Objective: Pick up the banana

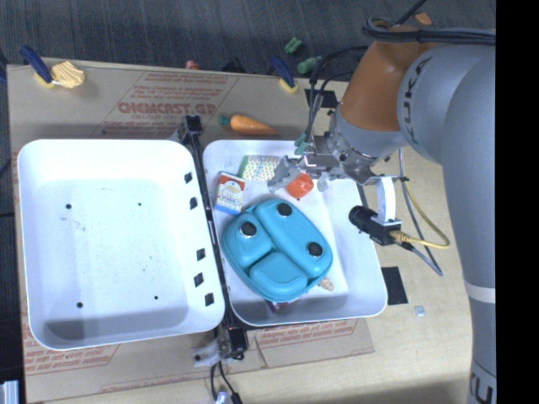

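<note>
Camera view: banana [327, 285] mostly hidden.

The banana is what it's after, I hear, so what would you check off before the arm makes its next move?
1. Banana located: cannot tell. Only a pale yellowish tip pokes from under the blue plastic piece; it may be the banana.
2. Banana free to lift: not ok if that is it, since the blue piece covers most of it.
3. Gripper over the target: not ok. It sits at the far end of the right bin, by an orange-red object.
4. Something already held: cannot tell.
5. Nearby clutter: not ok. A small carton and a patterned packet crowd the bin.
</note>
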{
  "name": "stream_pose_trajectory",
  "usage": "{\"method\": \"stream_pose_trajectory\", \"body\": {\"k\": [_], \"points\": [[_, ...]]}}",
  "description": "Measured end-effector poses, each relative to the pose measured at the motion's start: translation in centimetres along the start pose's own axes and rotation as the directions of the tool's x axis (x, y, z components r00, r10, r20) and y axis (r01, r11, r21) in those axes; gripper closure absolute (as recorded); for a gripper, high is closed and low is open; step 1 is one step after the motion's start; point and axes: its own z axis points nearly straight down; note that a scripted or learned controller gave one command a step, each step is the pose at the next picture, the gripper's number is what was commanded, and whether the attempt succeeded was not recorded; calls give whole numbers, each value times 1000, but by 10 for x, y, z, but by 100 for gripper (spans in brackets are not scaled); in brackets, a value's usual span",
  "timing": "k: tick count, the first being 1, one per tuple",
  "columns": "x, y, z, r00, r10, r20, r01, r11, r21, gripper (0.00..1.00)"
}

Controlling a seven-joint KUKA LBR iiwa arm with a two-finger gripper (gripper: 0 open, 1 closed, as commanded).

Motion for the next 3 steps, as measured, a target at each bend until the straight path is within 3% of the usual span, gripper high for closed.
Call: {"method": "stream_pose_trajectory", "body": {"k": [1,2,3], "points": [[95,-44,27,999,42,0,-42,999,2,0],[3,-89,-57,991,-130,2,130,991,-2,0],[47,-111,-27,943,-332,0,332,943,0,0]]}}
